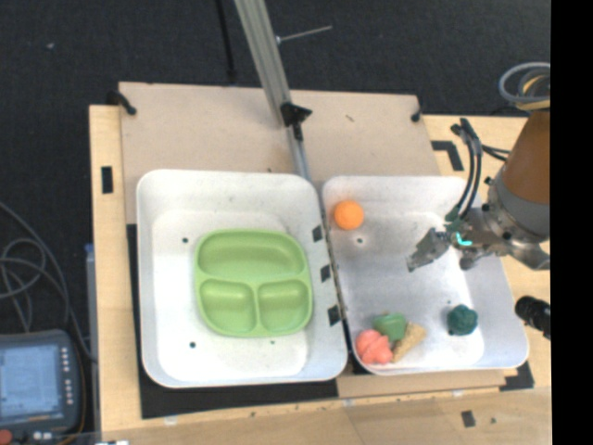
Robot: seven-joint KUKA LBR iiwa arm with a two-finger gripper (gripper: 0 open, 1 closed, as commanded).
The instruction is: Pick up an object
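Camera view, left to right: left bin (167, 202) holds a green divided plate (252, 282), upright, at centre. Right bin (491, 346) has an orange ball (348, 215) at 10 o'clock near the divider; pink object (373, 346), light green object (391, 325) and tan cone-like piece (409, 341) clustered, touching, at 7 o'clock; dark green object (462, 320) at 4 o'clock, apart from the cluster. Gripper (449, 250) hangs over the bin at 2 o'clock, fingers spread, nothing between them. Grey arm (530, 170) with orange band enters from 3 o'clock.
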